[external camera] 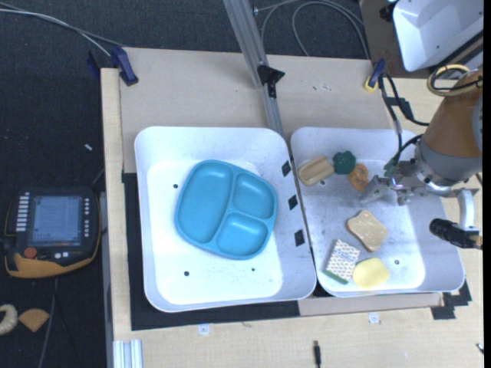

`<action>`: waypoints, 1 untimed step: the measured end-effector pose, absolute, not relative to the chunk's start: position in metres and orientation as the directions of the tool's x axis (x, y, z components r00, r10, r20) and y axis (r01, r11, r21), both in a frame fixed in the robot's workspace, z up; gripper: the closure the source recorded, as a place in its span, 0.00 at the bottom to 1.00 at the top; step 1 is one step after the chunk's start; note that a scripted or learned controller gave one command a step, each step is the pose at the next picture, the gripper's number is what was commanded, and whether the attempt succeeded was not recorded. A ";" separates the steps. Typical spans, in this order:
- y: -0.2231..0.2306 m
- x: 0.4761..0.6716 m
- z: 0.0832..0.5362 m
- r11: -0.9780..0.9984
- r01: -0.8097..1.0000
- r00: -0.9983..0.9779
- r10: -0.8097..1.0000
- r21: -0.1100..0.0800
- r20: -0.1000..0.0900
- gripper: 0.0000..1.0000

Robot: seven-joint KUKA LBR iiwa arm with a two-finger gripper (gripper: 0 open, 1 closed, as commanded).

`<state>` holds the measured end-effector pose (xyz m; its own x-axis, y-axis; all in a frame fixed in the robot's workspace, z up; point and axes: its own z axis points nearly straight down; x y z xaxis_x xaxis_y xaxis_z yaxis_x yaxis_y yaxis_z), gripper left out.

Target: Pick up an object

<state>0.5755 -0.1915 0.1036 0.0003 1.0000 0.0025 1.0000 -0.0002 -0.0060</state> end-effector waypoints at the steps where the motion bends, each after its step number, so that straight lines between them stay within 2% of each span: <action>1: -0.191 0.576 0.085 0.001 1.000 -0.001 1.000 -0.001 0.001 0.00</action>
<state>0.5761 -0.1909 0.0848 -0.0007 1.0000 0.0010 1.0000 0.0007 -0.0015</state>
